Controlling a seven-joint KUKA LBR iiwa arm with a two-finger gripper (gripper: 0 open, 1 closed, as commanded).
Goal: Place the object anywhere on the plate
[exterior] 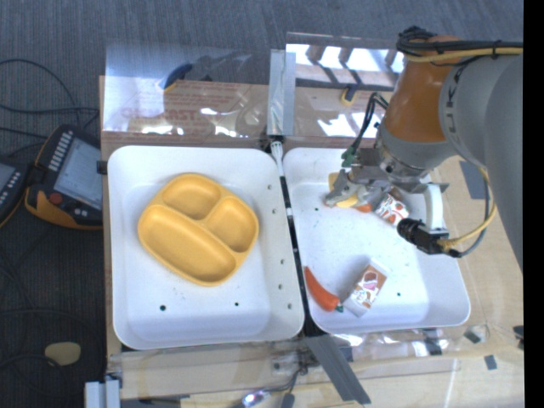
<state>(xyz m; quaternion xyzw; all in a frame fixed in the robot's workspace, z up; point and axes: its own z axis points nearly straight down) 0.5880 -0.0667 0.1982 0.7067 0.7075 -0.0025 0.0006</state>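
Plate: a yellow plastic plate with three compartments (198, 227) lies in the left shallow white bin (127, 313), nothing on it.
Right bin: the second shallow white bin (425, 300) stands just right of the plate's bin; their rims touch.
Arm: the grey arm with the orange band (425, 100) comes in from the right, far from the plate, and covers the back part of the right bin.
End effector: the end effector (347, 192) is low over the back of the right bin; whether it is apart or together, I cannot tell, because the wrist and cables hide it.
Near the end effector: a small yellowish piece and a red-and-white thing (389, 209) show partly under it; their shape is hard to make out.
Carton: a small brown and white carton (365, 287) lies tilted at the front of the right bin, well apart from the plate.
Chili: a red toy chili pepper with green stem (320, 289) lies just left of the carton, nearer to the plate.
Tabletop: mostly hidden under the bins.
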